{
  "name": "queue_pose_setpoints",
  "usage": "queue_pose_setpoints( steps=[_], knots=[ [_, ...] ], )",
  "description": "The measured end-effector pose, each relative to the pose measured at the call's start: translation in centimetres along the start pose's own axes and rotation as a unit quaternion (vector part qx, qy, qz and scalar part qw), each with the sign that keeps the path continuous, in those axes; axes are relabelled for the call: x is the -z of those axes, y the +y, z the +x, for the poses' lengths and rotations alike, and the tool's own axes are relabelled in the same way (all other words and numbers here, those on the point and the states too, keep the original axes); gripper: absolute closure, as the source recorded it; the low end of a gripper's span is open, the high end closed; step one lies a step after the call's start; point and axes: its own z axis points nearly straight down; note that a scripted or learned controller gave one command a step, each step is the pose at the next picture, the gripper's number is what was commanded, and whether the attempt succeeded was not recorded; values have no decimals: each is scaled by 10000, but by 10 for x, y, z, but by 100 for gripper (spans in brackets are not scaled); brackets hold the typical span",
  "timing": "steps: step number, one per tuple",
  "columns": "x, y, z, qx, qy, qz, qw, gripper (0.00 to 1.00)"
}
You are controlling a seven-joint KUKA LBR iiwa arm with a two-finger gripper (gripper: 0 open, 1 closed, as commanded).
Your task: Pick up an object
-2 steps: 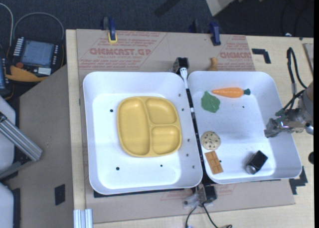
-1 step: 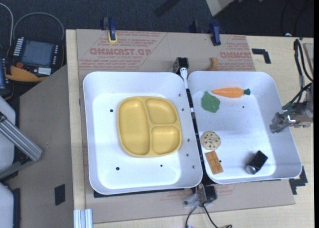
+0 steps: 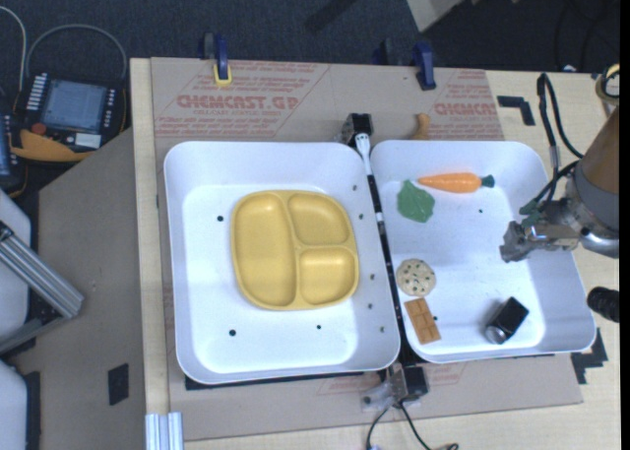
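Observation:
The right bin (image 3: 463, 241) holds an orange carrot (image 3: 453, 182) at the back, with a green leafy piece (image 3: 415, 203) just left of it. Near the bin's left wall lie a round chocolate-chip cookie (image 3: 416, 278) and a brown wafer (image 3: 422, 320). A small black block (image 3: 507, 320) sits at the front right. My gripper (image 3: 516, 243) hangs over the right side of this bin, above bare floor, behind the black block and well to the right of the cookie. It touches none of the objects.
The left bin (image 3: 197, 241) bears a yellow divided plate (image 3: 294, 248) in its middle. A black clip (image 3: 358, 129) sits at the back where the two bins meet. Cables run along the arm at the right edge.

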Motion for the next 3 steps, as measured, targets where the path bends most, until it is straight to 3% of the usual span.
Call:
queue_pose_setpoints(
  steps=[3],
  knots=[
    [-18, 43, 168, 8, -8, -13, 10000, 100]
  ],
)
